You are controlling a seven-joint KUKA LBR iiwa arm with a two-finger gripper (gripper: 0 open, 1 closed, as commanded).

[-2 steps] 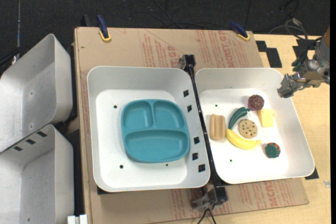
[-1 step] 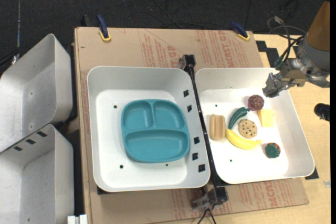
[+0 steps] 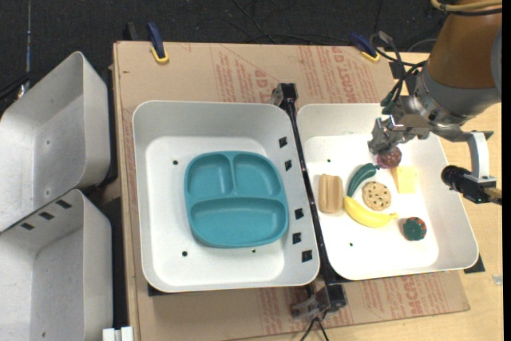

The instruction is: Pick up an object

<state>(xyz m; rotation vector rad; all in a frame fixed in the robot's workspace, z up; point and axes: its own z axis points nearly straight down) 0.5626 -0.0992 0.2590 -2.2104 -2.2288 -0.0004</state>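
So in the camera view you've got two white bins side by side on the bench: the left bin (image 3: 152, 172) has a teal divided plate (image 3: 236, 199) sitting in it, and the right bin (image 3: 335, 251) holds all the toy food. The arm (image 3: 467, 44) reaches in from the right and the gripper (image 3: 386, 141) is down low over the back of that pile, right on top of a small dark reddish object (image 3: 390, 158) that looks like a grape or berry. Whether the gripper is open or closed I honestly can't tell from this angle, and I can't see that anything is actually caught in it, so I wouldn't call it a grab yet. Just beside the reddish thing there's a yellow cheese block (image 3: 406, 179), and in front of it a green pickle-looking piece (image 3: 362, 174), a cookie (image 3: 375, 194) sitting against a banana (image 3: 367, 213), a bread roll (image 3: 330, 193) off to the left and a dark green round thing (image 3: 413, 228) near the front. My worry here is the target is tiny and round with the cheese touching or nearly touching it. If the closing is a bit off centre, it could squirt out sideways, or the gripper could snag the cheese edge instead and come up with nothing, or just shove the pile around.
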